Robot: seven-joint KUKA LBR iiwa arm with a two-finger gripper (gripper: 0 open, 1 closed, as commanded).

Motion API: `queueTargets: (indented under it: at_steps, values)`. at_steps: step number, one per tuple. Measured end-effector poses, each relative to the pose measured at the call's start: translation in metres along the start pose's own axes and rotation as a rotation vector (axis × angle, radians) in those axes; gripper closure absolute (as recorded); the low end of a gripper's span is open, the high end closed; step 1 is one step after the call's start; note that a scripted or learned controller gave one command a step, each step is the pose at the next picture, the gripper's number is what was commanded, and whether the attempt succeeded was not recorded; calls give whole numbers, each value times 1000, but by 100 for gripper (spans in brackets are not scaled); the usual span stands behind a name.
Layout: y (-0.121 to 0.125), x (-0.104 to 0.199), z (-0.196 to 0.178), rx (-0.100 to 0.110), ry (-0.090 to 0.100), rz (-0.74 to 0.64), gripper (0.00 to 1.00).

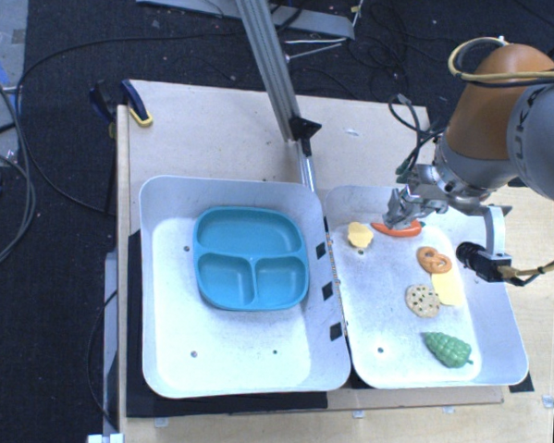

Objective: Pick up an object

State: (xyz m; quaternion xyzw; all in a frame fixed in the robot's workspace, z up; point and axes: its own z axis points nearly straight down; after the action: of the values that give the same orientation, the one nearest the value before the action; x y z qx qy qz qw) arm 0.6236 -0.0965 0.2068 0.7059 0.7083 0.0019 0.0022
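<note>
Hovering low in the right bin [495,311], your end effector [402,211] sits right over the orange-red strip [399,231] — whether it is spread or pinched, you cannot tell. Just beside lies a yellow piece [360,235]; farther out, a pretzel [433,260], cookie [423,300] and green item [447,349]. Across the bench [217,129], the left bin [159,349] carries a blue tray [251,258].
</note>
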Motion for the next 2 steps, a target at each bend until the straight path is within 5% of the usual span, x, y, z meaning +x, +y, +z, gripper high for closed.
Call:
queueTargets:
  at_steps: [1,2]
  values:
    - [-8,-4,-56,-1,-1,1,100]
    - [-25,50,-59,6,2,-4,100]
